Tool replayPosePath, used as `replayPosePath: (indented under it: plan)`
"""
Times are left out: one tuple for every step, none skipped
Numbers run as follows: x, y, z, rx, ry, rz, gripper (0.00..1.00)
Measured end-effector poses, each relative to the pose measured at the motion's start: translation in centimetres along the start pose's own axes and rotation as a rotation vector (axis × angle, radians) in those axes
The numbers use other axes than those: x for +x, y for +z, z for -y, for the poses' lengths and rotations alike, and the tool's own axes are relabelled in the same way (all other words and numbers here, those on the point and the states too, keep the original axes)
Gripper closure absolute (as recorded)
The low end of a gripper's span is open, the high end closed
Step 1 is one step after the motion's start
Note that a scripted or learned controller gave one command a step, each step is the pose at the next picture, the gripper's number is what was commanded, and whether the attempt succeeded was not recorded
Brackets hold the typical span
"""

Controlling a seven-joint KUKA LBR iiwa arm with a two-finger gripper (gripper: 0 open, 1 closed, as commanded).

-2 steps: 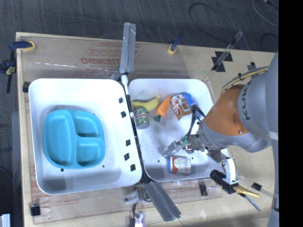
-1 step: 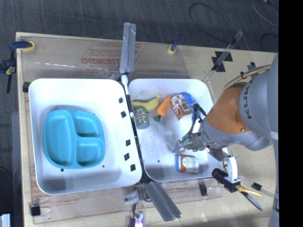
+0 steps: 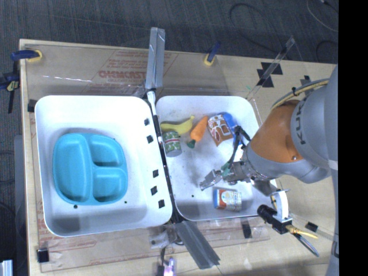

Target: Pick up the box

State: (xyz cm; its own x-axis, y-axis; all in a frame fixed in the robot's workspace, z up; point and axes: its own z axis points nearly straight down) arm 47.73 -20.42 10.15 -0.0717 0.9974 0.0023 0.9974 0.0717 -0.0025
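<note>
The box (image 3: 219, 129), a small brown-red carton with white print, lies in the upper middle of the right bin (image 3: 248, 109), against something blue (image 3: 229, 119). My gripper (image 3: 210, 179) hangs low over the bin floor, below and slightly left of the box and apart from it. Its two grey fingers (image 3: 205, 183) are spread open with nothing between them. The orange-banded wrist (image 3: 275, 142) reaches in from the right, just beside the box.
A yellow banana (image 3: 177, 125), an orange carrot (image 3: 198, 129) and a green-labelled can (image 3: 172, 143) lie left of the box. Another can (image 3: 230, 199) lies on its side near the bin's front wall. The left bin (image 3: 46, 111) holds a blue divided tray (image 3: 90, 167).
</note>
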Motion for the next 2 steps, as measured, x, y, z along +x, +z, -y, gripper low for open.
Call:
replayPosePath:
  plan:
    - [-0.1,1.0,-9.2,0.000,0.127,0.001,0.00]
    - [1.1,1.0,-0.5,0.000,0.126,0.001,0.00]
